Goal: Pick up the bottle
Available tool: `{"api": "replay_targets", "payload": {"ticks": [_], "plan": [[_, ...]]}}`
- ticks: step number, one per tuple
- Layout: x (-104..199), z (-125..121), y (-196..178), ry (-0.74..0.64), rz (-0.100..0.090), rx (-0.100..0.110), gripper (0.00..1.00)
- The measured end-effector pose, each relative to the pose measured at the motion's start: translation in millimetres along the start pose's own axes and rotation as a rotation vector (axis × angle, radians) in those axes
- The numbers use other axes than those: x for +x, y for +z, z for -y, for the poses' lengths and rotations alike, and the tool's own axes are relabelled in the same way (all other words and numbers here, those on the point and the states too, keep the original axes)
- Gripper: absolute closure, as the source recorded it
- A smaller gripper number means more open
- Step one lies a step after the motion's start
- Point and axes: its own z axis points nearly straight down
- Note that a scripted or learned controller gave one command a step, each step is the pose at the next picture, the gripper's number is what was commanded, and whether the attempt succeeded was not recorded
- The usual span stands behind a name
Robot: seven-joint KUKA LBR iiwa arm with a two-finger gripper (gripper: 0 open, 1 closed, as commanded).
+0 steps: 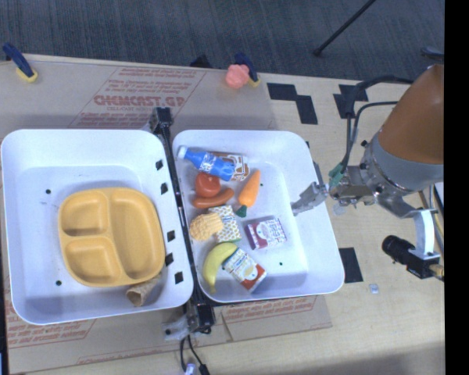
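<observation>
Blue-capped bottle (213,163), lying flat.

The arm (413,131) is cut off by the right edge. The pincer (306,200) is blurred, so its fingers cannot be made out. The bottle (211,162) label is too small to be read.

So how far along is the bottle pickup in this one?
Nothing looks done yet. The bottle lies on its side at the far end of the right bin, above the tomato and carrot. The claw sits over the bin's right rim, gripping nothing. Reaching, grasping and lifting all remain.
</observation>
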Motion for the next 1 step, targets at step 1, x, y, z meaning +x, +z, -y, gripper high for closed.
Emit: {"api": "replay_targets", "payload": {"ticks": [1], "plan": [[0.4,-0.3,-10.1,-0.006,-0.001,0.002,1.0]]}}
